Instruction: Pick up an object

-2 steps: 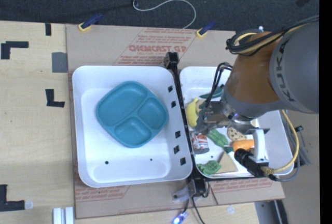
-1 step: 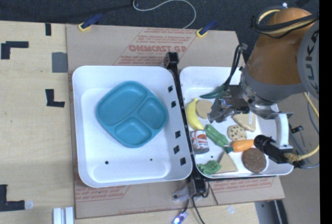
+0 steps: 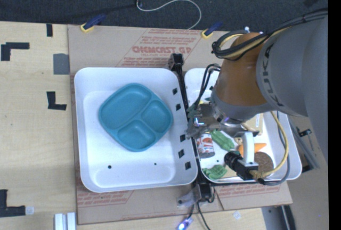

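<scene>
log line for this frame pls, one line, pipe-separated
arm: over right bin | gripper: low among the items, jaws unclear | nearby: small can, green pieces | left bin: blue divided plate

Left bin (image 3: 85,133) mostly open around the blue divided plate (image 3: 136,116), while right bin (image 3: 285,162) is crowded: arm (image 3: 250,80) overhead covers most of it, with green items (image 3: 216,172), small can (image 3: 205,146), orange piece (image 3: 259,146) and brown round thing (image 3: 262,160) packed close together.
</scene>
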